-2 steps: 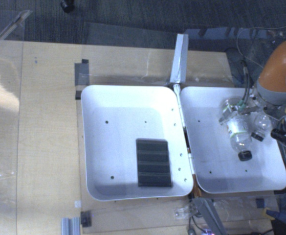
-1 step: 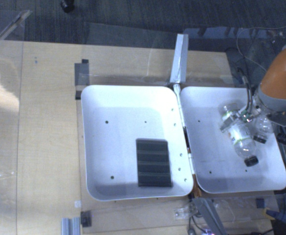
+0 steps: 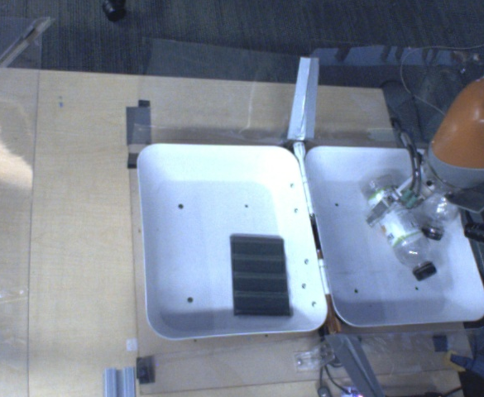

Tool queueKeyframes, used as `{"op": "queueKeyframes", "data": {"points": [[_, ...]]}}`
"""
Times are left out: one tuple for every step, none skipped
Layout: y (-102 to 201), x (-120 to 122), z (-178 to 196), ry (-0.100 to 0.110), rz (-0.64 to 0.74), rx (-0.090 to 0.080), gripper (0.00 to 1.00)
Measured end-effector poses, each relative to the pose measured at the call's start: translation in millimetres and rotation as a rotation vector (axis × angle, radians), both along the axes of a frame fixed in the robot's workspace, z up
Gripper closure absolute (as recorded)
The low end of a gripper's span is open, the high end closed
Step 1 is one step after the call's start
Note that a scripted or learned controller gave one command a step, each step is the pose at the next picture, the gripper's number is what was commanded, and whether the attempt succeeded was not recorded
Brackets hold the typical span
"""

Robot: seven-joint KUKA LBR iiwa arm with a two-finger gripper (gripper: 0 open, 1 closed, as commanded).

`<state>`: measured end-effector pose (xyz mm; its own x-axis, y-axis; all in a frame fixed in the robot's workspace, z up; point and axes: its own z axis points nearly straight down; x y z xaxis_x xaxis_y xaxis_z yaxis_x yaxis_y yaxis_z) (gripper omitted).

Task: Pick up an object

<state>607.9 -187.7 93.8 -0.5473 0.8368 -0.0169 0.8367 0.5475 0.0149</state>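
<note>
A dark ribbed rectangular block (image 3: 260,275) lies flat in the left bin (image 3: 184,172), toward its front. In the right bin (image 3: 341,263) a cluster of clear plastic items with green bits (image 3: 388,209) lies near the middle. A small black piece (image 3: 424,270) rests just in front of the cluster. My gripper (image 3: 415,190) reaches down from the right, under the orange band (image 3: 467,132), and its tip sits at the upper right side of the clear cluster. The clear plastic blurs the tip, so contact is unclear.
A metal divider strip (image 3: 304,98) runs back from between the two bins. Cables and dark hardware (image 3: 481,230) crowd the right bin's right rim. A wooden bench (image 3: 59,222) extends to the left.
</note>
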Motion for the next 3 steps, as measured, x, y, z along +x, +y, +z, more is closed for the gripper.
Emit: {"op": "queueKeyframes", "data": {"points": [[20.3,-21.9,49.0,0.014,-0.164,0.008,0.0],[37.5,-3.1,-4.0,0.007,-0.029,0.004,0.0],[36.5,47.6,-6.9,0.044,-0.008,0.011,0.0]]}}
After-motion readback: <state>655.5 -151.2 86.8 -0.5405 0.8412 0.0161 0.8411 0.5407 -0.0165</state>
